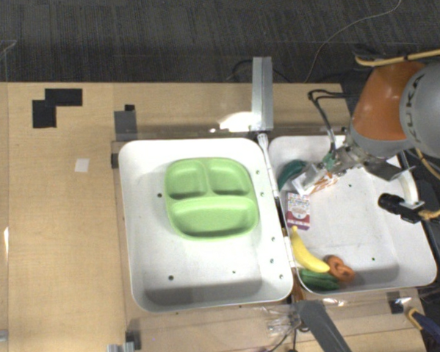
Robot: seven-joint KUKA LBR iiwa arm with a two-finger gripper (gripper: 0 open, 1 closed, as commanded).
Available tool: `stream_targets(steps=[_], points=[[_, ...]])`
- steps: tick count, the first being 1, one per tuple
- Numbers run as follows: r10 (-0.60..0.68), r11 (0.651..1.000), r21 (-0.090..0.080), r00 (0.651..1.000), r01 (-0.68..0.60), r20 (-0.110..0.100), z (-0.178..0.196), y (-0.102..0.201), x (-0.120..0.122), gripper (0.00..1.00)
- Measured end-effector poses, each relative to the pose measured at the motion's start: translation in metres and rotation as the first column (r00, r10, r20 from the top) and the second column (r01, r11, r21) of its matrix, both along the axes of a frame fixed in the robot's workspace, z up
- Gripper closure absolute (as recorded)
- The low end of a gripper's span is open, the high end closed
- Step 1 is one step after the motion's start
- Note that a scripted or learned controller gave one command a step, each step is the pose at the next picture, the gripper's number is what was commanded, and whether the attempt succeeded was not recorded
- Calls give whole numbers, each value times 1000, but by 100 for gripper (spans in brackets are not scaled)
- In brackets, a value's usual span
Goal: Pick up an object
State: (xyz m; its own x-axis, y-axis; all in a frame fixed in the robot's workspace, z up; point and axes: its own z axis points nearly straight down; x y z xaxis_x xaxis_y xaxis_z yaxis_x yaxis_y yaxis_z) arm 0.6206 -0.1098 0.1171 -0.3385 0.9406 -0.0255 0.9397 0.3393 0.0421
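The tool [335,161] was seen low in the right bin [377,229]; whether it was parted could not be told. A silvery packet [308,180] lay just beside it toward the divider, its long axis pointing back at the tool.

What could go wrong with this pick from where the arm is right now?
1. The gripper is low over a tight cluster: a dark green item and a packet lie touching, so it may catch two things or neither.
2. The cluster sits near the divider wall of the right bin, so the packet could be shoved against it rather than lifted.
3. The banana and carrot are packed in the near corner, awkward for later tries.
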Motion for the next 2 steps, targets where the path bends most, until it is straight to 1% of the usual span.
stream_targets(steps=[1,2], points=[[-47,999,9,998,47,-39,27,-20,42,0],[-131,991,10,990,132,-43,23,-23,12,0]])
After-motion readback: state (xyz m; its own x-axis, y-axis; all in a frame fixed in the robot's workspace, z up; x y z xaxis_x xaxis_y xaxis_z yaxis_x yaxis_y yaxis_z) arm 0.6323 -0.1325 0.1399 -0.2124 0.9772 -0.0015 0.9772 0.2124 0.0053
